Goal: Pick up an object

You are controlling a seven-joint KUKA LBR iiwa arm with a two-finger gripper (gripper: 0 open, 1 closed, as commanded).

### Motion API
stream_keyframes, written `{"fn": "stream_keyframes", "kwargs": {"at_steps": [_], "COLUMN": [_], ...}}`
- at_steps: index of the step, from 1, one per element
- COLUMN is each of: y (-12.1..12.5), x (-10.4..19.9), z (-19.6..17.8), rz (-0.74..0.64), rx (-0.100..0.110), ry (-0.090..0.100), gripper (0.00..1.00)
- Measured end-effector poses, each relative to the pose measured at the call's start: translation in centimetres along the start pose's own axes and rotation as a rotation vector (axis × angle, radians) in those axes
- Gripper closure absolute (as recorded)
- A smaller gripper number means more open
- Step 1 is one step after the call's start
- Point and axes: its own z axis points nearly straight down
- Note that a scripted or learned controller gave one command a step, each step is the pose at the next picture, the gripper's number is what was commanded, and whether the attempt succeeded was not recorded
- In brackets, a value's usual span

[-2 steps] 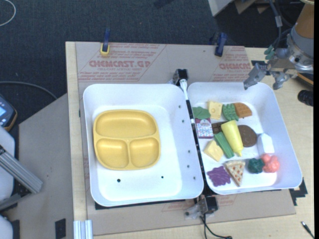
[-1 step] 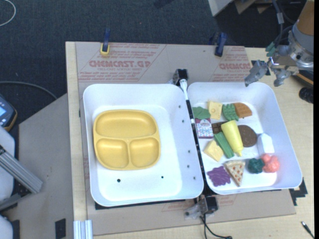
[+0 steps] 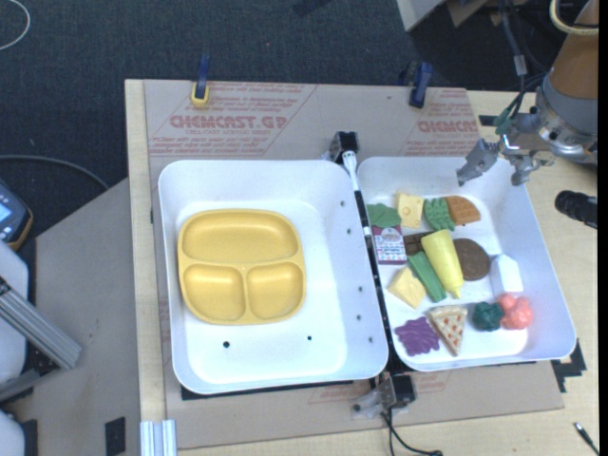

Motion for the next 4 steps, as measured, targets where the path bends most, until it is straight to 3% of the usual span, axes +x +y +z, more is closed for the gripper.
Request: {"fn": "stream_keyframes", "kwargs": {"at_steps": [1, 3, 4], "y": [-0.8, -0.1, 0.1], "x": [-0.4, -0.8, -0.8], "z": [4.8, 14.7, 13.3], "rz": [0.000, -0.001, -0.001], "rx": [0.002, 0.000, -0.006], "ry": [0.001, 0.001, -0.001], "gripper": [0.00, 0.00, 1.00]}}
